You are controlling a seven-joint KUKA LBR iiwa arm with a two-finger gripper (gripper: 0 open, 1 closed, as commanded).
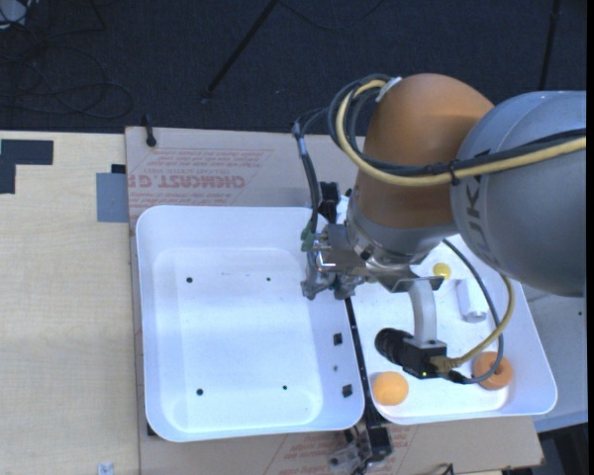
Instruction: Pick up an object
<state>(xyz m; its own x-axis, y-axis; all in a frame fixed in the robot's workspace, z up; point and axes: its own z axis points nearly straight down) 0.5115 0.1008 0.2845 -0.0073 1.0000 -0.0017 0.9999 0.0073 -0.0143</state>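
The arm takes up the upper right: a smooth grey casing, rounded, with a glossy orange band shaped like a dome. Yellow and dark cables loop around the band.

The desk is pale wood-grain board, flat and matt, with dark rectangular patches near its upper left.

A cardboard sheet lies on the desk under both bins. It is brown, with red printed lettering along the exposed upper strip.

The left bin is shallow white plastic, with rounded corners, a smooth floor and a few small dark dots on it.

The right bin is the same white plastic, touching the left bin along one wall. The arm covers much of it.

The end effector is a cluster of bare metal parts above the shared wall between the bins. Whether it is open or closed cannot be told. Nothing is seen held.

An orange ball, round and matt, lies at the near edge of the right bin. A second orange ball lies to its right, partly behind a cable.

A pale stubby cylinder lies further back in the right bin. A small yellow piece sits just beside the arm's underside; its shape is unclear.
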